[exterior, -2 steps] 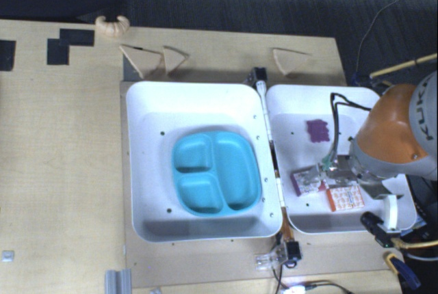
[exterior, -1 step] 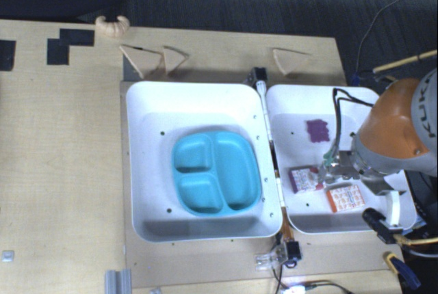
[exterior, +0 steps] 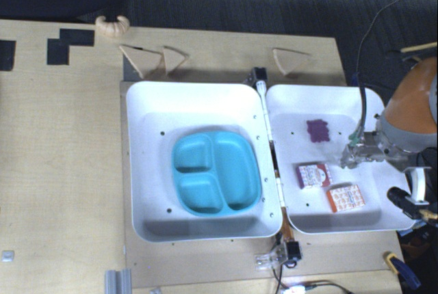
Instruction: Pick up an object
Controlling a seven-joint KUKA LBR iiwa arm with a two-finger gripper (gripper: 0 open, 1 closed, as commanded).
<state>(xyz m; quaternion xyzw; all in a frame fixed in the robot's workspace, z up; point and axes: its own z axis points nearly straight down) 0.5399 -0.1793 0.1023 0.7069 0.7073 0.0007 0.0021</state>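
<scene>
Pale wooden surface (exterior: 61, 169) carries two white bins; the right bin (exterior: 301, 104) holds a purple scrap (exterior: 317, 129) and two small packets. Nearest packet (exterior: 313, 176) lies just left of the hand (exterior: 352, 151) — its grip state I cannot tell.

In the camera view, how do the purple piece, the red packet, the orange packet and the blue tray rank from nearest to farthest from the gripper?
From the gripper:
1. Red packet, right bin, and purple piece, right bin, too close to call.
2. Orange packet, right bin, near edge.
3. Blue tray, left bin.
</scene>
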